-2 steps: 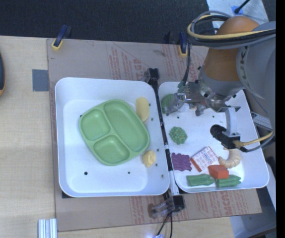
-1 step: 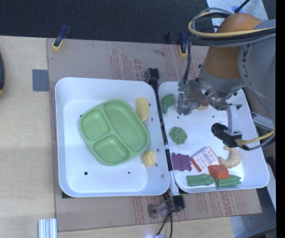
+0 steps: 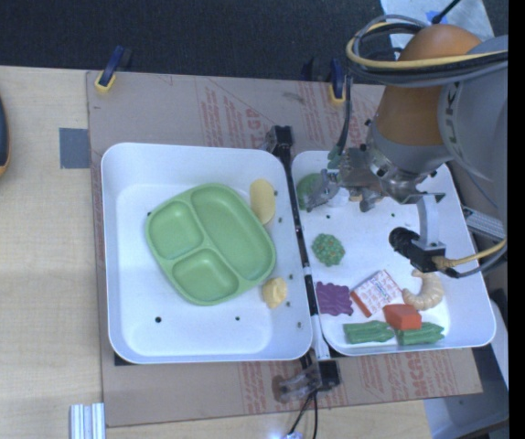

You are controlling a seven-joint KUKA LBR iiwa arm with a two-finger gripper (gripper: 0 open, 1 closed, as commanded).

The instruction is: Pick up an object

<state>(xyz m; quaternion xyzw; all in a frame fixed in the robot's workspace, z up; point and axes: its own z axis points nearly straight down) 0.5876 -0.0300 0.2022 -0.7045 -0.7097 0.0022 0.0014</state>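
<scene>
Gripper point(image 3: 347, 188) hovers, fingers spread and holding nothing, over the right bin point(image 3: 478, 323), near a green object point(image 3: 311, 188) at the bin's upper-left corner; so close to the wall, a closing finger could strike the rim and miss

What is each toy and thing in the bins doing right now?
Green tray: lying flat in the left bin, compartments bare.
Two yellow pieces: beside the tray's edge, not on it.
Broccoli: loose in the right bin.
Purple piece: lying flat.
Shrimp: lying loose.
Red block: resting by the green beans.
Gripper: low over the right bin's far end.
</scene>
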